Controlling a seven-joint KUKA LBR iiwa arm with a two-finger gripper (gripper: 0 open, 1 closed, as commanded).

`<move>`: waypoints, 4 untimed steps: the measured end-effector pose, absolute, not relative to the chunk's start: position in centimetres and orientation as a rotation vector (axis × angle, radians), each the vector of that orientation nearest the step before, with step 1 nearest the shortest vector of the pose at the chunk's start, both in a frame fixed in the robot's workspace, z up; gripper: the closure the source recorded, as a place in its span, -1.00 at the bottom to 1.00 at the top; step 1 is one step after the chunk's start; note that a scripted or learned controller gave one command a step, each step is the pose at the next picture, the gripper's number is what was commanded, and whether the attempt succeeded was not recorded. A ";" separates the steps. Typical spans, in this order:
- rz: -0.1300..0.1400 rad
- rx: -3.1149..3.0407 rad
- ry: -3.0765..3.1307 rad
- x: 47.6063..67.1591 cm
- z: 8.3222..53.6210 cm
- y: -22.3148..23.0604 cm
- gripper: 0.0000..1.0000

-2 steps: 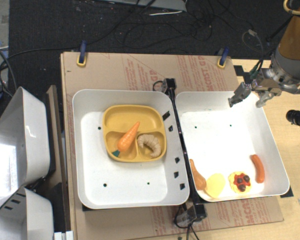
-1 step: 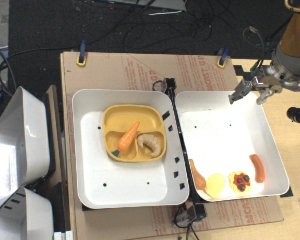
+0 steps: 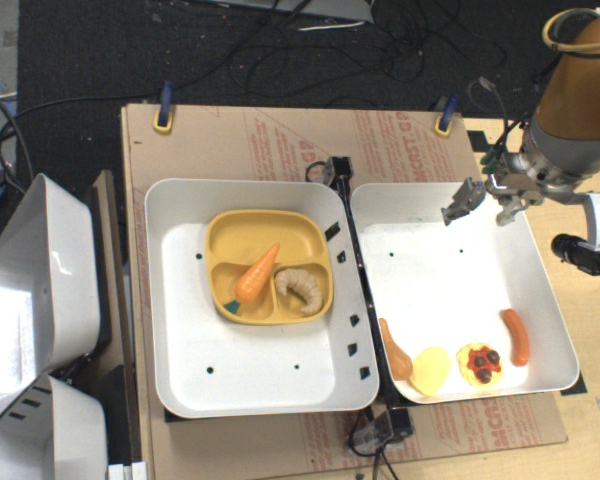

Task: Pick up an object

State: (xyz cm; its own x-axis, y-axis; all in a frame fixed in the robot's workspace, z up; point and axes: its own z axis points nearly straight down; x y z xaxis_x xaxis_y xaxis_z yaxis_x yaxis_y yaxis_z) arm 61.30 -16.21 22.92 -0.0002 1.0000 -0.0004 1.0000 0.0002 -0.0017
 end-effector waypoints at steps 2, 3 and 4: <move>0.004 -2.221 -2.219 62.6 12.4 -17.1 -1.00; -0.001 -2.224 -2.224 62.8 13.8 -17.0 1.00; -0.005 -2.222 -2.229 63.9 19.4 -17.2 1.00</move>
